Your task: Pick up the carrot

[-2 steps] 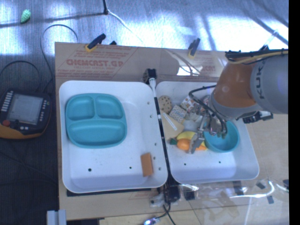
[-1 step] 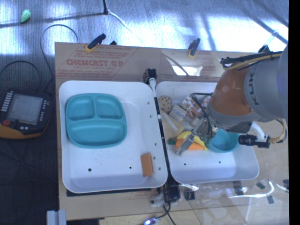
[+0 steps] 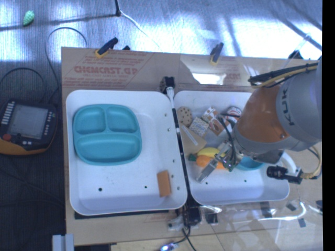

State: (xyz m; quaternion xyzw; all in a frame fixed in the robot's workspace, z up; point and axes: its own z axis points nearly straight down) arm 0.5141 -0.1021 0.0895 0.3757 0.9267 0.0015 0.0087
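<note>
Carrot (image 3: 203,161) lies in the right bin (image 3: 246,191), near that bin's left wall, at about eight o'clock from the bin's centre. I see it as a short orange piece just below a yellow item (image 3: 208,152) and beside a small green bit (image 3: 192,157). From my screen, the end effector (image 3: 209,170) hangs low over the same spot, its grey fingers (image 3: 205,172) slanting down toward seven o'clock, right at the carrot's right end. I cannot tell whether the fingers are spread or closed, nor whether they touch the carrot. The arm (image 3: 285,116) enters from three o'clock, its orange band (image 3: 259,120) sitting above the wrist and covering much of the right bin's middle. At twelve o'clock from the carrot, wrapped snack packets (image 3: 201,123) and a round perforated brown piece (image 3: 182,114) lie along the bin's upper part. A blue object (image 3: 250,163) peeks out under the wrist at three o'clock from the carrot. The left bin (image 3: 89,192) holds a teal divided plate (image 3: 107,134) at its ten o'clock side and a tan block (image 3: 164,183) at its five o'clock corner. Both bins sit on the counter (image 3: 115,69).
</note>
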